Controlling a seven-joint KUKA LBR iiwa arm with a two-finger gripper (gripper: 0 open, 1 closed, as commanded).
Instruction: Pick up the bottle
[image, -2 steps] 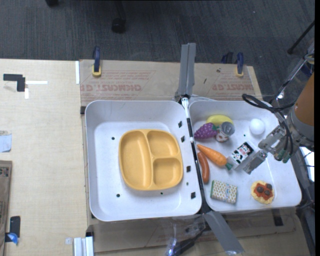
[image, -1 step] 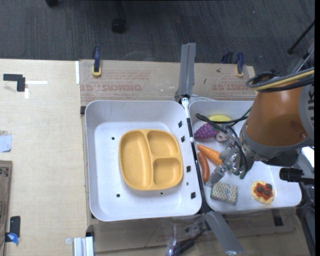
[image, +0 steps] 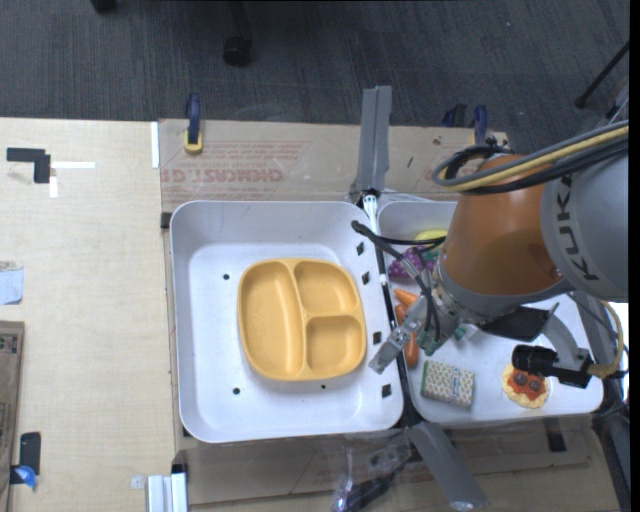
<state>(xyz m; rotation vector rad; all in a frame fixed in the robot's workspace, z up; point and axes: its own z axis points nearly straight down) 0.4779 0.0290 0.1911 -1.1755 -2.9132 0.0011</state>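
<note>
My gripper hangs low over the left edge of the right bin, close to the wall between the two bins. An orange object sits right at the gripper, and I cannot tell whether it is held. Another orange piece lies just above it, with a purple item and a yellow item farther back. The arm's orange band and grey wrist cover most of the right bin, hiding what lies beneath.
The left bin holds a yellow divided plate. In the right bin's front lie a speckled pale block and a small toy pizza. Clamps and a grey post stand at the back edge.
</note>
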